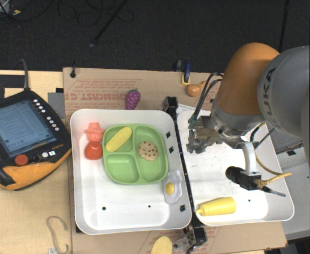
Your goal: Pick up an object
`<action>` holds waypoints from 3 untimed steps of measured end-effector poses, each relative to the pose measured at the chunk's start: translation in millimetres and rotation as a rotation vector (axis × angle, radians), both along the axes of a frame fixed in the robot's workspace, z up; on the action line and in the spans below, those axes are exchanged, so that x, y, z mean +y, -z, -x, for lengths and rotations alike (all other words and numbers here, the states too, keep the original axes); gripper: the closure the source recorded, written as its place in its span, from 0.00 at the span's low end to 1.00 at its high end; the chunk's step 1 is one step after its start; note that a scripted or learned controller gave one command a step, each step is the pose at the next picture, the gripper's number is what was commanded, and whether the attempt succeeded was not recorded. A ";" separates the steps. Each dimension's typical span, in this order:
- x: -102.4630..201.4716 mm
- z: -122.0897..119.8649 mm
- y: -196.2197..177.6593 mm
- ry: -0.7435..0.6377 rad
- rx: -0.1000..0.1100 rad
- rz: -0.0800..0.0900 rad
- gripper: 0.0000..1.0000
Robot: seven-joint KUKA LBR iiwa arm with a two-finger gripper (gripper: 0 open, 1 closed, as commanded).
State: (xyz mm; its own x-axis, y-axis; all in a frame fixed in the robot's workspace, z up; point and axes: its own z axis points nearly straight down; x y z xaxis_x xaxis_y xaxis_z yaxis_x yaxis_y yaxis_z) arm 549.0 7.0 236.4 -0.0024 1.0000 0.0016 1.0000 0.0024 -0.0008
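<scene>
The end effector [197,141] is hanging low over the right bin [213,181], probably seeking a pick; I cannot tell its grip.

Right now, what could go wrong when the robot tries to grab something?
1. The gripper is over a bare patch of the right bin, apart from the yellow bottle, so it might grab nothing.
2. The yellow bottle lies close to the bin's near wall, so reaching for it could bump that wall or just push it away.
</scene>
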 end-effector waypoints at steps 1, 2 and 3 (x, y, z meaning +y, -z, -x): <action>6.6 -14.6 19.5 0.004 0.003 0.002 1.00; 4.5 -16.3 0.7 0.004 0.000 0.001 1.00; 10.5 -14.2 -0.4 0.003 0.002 0.001 1.00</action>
